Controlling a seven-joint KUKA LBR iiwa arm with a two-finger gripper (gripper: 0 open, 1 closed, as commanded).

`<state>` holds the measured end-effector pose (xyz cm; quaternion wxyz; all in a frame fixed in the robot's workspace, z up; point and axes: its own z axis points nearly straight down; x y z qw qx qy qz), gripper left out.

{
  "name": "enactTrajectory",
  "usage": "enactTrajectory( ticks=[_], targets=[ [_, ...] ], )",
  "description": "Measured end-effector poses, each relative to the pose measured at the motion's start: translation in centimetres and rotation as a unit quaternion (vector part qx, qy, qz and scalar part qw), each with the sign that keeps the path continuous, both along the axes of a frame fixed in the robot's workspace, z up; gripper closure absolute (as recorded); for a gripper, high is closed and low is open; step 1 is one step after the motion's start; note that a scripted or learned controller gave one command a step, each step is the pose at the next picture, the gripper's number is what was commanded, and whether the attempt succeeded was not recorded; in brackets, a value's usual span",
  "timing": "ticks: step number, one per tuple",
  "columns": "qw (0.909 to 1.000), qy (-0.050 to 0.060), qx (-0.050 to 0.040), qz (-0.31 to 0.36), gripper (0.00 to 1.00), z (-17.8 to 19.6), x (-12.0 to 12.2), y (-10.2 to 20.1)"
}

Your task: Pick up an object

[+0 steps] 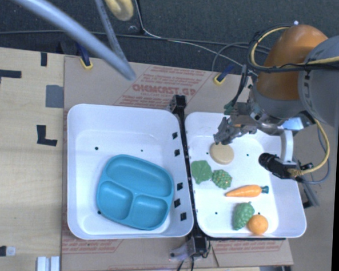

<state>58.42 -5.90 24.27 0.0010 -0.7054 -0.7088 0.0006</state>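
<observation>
White moulded plastic, smooth and glossy, forms the two shallow bins set side by side on a sheet of printed brown cardboard [161, 88] laid over a pale wood-grain bench. In the left bin [81, 121] lies a matte sky-blue tray [134, 191] with rounded corners and three sunken compartments, turned at a slant. The right bin [293, 222] carries a scatter of toy food: a flat, cream-coloured round disc [222, 154] near its upper middle; a knobbly green leafy piece [201, 170] just below and left of the disc; a smaller bumpy green floret [222, 178] just beside that; a smooth orange carrot [246, 191] with a dark green stub, lying almost level; a pebbled green cluster [243, 215] touching a glossy orange ball [258, 224] near the front right corner. Reaching in from the right, the grey arm with its rounded orange band [289, 53] hangs over the right bin, looped with yellow and black cables. Its dark metal gripper [225, 135] points down and left, tips just above the upper edge of the cream disc; whether the tips are spread or closed cannot be told at this angle, and nothing can be seen between them. A black cylindrical fitting [273, 164] juts from the wrist over the bin's right half
</observation>
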Motion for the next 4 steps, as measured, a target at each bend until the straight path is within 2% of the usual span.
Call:
enactTrajectory(
  ticks=[1,2,3,4],
  targets=[
    [1.0,0.0,0.0,0.001,1.0,-0.6,0.3,5.5],
    [1.0,0.001,0.0,0.001,1.0,-2.0,-1.1,10.9],
    [1.0,-0.001,-0.0001,0.0,1.0,-1.1,-2.1,15.7],
    [1.0,0.0,-0.0005,-0.001,0.0,-1.1,-2.1,15.5]
  ],
)
